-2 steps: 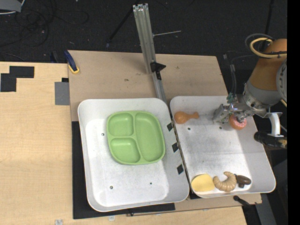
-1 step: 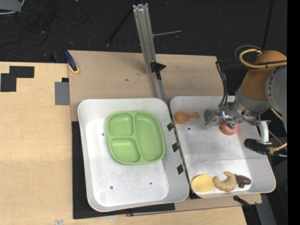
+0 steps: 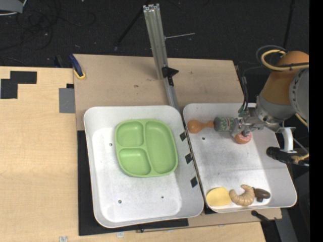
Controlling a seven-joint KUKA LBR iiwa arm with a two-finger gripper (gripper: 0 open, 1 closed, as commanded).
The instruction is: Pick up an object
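Observation:
My gripper (image 3: 245,128) hangs at the far side of the right bin (image 3: 229,165), reaching in from the right. Directly under it lies a small red-pink round object (image 3: 243,138), partly hidden by the gripper. I cannot see whether the two touch. Just left of the gripper lies a grey-green cylinder (image 3: 222,123) on its side, and beyond that an orange pear-shaped object (image 3: 195,126) near the bin's far left corner. At the near edge lie a yellow round piece (image 3: 218,197), a tan curled object (image 3: 243,195) and a dark brown piece (image 3: 262,193).
The left bin (image 3: 136,195) holds a green divided plate (image 3: 146,147). Black clips (image 3: 187,158) sit along the seam between the bins. An upright aluminium post (image 3: 157,44) stands behind them. The arm's orange band (image 3: 282,82) is at the right.

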